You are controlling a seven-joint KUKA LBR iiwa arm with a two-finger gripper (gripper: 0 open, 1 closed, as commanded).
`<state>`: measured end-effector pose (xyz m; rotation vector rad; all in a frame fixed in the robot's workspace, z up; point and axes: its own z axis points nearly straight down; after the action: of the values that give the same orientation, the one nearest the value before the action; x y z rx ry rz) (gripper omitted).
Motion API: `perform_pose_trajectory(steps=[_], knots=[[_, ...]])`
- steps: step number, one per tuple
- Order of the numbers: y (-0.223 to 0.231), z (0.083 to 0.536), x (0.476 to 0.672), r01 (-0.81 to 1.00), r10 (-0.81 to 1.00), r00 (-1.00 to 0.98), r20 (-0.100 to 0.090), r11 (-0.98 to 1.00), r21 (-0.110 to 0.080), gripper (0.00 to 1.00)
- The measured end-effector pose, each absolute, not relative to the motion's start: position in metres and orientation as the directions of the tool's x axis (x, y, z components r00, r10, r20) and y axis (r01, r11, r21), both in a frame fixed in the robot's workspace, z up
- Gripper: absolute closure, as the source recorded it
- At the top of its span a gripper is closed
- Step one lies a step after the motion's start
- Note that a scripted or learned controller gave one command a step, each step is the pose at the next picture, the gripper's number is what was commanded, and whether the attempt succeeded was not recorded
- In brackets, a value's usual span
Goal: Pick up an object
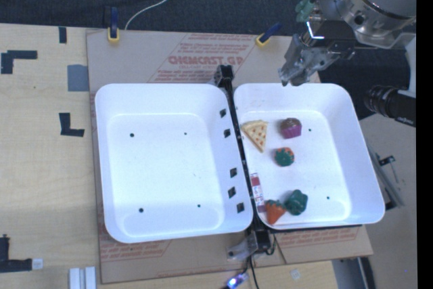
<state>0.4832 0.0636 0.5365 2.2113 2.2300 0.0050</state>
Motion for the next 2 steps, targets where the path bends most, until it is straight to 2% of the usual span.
perform_pose_trajectory(steps=[1, 2], knots=[[0.061, 0.545, 0.484, 1.000, 1.000, -0.004, -0.001, 0.004, -0.001, 1.00], [0.111, 0.414, 0.492, 1.000, 1.000, -0.004, -0.001, 0.004, -0.009, 1.00]])
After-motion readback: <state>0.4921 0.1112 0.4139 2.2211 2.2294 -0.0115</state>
